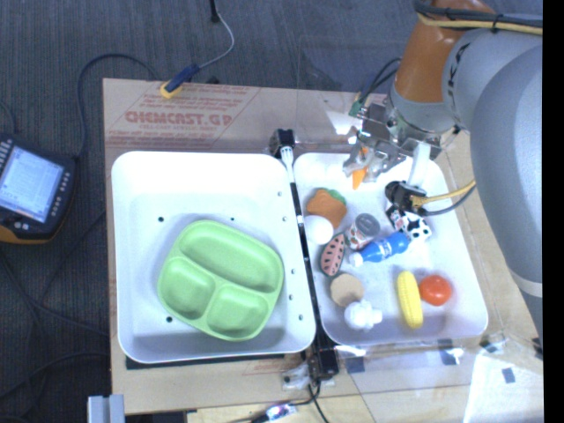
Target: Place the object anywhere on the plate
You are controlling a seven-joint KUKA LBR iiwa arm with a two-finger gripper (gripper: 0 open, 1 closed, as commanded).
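end effector [368, 167] hangs over the far edge of the right white bin [458, 236], fingers pinched on a small orange carrot-shaped toy [358, 179] lifted clear of the bin floor. green three-compartment plastic plate [222, 278] lies in the left white bin [141, 192], nothing on it. right bin holds a yellow corn cob [407, 298], red tomato [435, 289], blue bottle [384, 249], watermelon slice [332, 256].

A robotics lab: a teach pendant [31, 188] and loose cables [115, 60] lie on grey carpet [308, 16].
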